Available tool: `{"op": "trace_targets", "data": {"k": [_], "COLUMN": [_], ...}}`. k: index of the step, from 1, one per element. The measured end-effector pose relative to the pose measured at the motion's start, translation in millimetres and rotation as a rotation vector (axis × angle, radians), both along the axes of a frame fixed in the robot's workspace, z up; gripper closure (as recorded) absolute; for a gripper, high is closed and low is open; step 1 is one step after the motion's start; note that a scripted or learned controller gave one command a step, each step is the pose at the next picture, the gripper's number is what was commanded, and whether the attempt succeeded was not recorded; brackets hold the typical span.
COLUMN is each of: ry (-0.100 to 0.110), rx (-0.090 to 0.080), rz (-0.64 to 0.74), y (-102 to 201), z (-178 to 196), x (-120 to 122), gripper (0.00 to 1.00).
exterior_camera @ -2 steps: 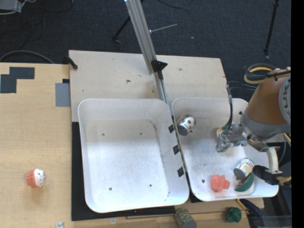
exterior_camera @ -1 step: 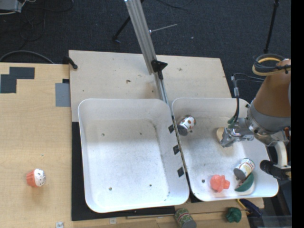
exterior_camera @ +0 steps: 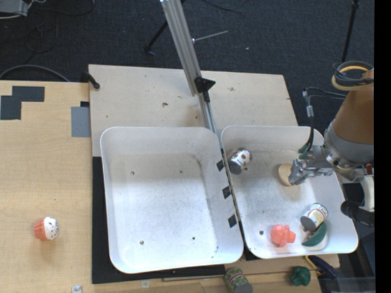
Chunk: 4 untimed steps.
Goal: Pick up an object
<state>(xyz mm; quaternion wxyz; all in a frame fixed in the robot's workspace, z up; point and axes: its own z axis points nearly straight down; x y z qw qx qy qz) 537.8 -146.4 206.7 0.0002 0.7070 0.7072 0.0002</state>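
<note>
Though near bin wall [exterior_camera: 308, 129], gripper [exterior_camera: 295, 174] unobstructed

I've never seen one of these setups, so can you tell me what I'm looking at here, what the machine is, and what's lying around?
One camera looks down at a slant on a bench with two shallow white bins. The left bin sits beside the right bin. The robot arm, grey with an orange band, reaches in from the right. Its gripper is low in the right bin, at a pale round object; whether it grips it is unclear. That bin also holds a small can, a pink toy, another can and a green piece.
</note>
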Motion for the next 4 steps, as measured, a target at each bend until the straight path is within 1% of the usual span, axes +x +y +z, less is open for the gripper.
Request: {"op": "trace_targets", "data": {"k": [1,2,3,4], "ry": [0.001,0.005,0.005,0.005], "rx": [0.002,0.003,0.003,0.002], "rz": [0.005,0.005,0.005,0.005], "y": [54,113,174,228], "z": [11,11,8,2], "x": [10,4,4,5], "gripper": [1.0,1.0,1.0,1.0]}}
